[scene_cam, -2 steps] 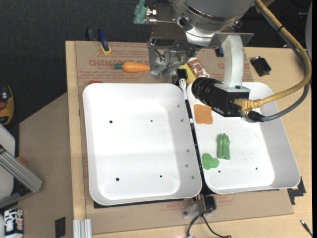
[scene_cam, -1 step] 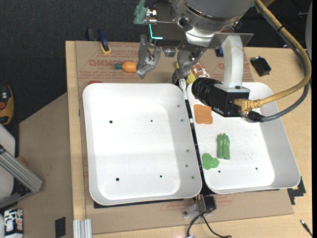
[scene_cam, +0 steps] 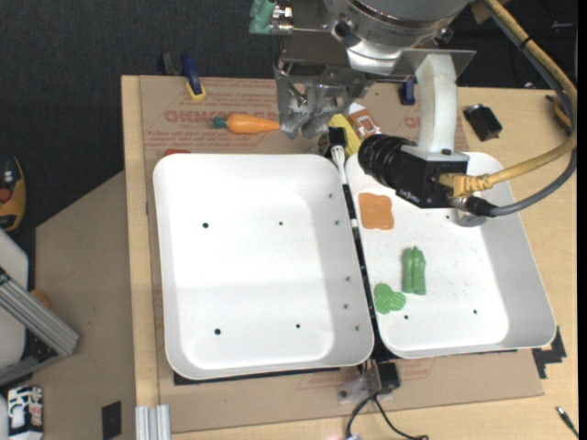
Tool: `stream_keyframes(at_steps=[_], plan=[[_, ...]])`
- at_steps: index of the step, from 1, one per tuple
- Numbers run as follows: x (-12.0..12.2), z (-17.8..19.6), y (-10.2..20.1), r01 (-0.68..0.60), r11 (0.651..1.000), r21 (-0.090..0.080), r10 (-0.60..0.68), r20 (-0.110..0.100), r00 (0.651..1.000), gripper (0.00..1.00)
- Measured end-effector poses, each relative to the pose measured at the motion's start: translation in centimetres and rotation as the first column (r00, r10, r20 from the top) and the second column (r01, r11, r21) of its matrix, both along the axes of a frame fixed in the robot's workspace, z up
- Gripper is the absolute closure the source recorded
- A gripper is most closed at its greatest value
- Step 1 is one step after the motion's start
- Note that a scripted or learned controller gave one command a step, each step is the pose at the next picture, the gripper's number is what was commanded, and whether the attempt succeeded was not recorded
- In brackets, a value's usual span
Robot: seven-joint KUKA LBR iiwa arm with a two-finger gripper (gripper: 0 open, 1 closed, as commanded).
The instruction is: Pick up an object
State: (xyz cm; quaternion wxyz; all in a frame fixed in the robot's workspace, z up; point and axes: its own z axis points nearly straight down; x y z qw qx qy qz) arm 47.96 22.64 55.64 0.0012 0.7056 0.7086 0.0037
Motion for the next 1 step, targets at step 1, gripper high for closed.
stream_keyframes(at_steps=[1], plan=[[0.00, -0.05, -0.01, 0.000, 1.000, -0.001, 0.000, -0.001, 1.000, 0.00]])
